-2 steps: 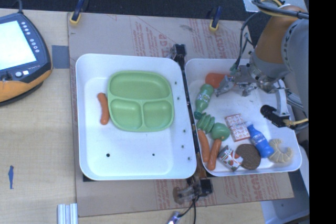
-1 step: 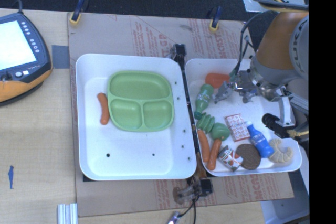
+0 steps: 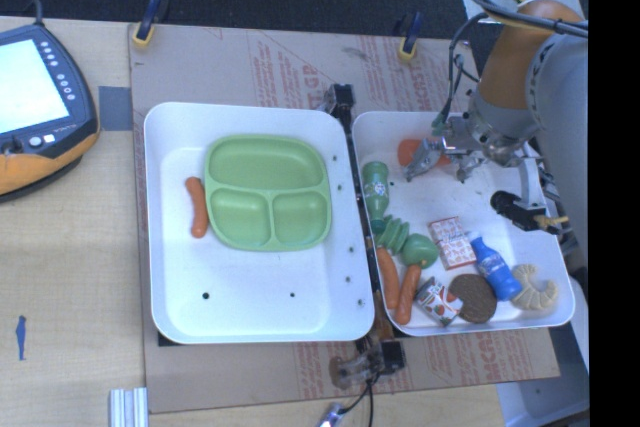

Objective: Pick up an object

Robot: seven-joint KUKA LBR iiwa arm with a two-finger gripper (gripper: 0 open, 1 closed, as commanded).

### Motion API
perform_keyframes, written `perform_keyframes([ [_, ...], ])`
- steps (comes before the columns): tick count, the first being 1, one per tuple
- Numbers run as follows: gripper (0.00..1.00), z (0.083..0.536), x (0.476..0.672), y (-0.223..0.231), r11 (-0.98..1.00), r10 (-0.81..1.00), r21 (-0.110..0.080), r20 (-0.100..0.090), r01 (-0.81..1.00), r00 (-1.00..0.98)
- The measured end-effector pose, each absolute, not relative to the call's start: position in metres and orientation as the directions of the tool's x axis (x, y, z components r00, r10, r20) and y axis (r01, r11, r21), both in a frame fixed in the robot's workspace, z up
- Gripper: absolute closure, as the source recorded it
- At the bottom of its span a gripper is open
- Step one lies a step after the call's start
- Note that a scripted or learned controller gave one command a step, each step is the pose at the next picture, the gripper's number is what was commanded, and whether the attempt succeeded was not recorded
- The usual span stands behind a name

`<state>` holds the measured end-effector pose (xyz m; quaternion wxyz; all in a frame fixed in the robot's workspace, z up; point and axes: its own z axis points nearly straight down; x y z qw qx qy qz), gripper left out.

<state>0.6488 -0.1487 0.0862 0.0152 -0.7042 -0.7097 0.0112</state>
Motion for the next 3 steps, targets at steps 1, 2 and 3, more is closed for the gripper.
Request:
perform_keyframes([
  [1,0.00,0.151,0.545,-0.151,0.004,1.000,-0.004,0.000,1.000,-0.004],
  [2,0.00,0.178,0.654,-0.131,0.004,1.000,-0.002,0.000,1.000,-0.004],
  [3,0.00,0.091,0.549,-0.125,0.004,1.000,-0.004,0.000,1.000,-0.004],
])
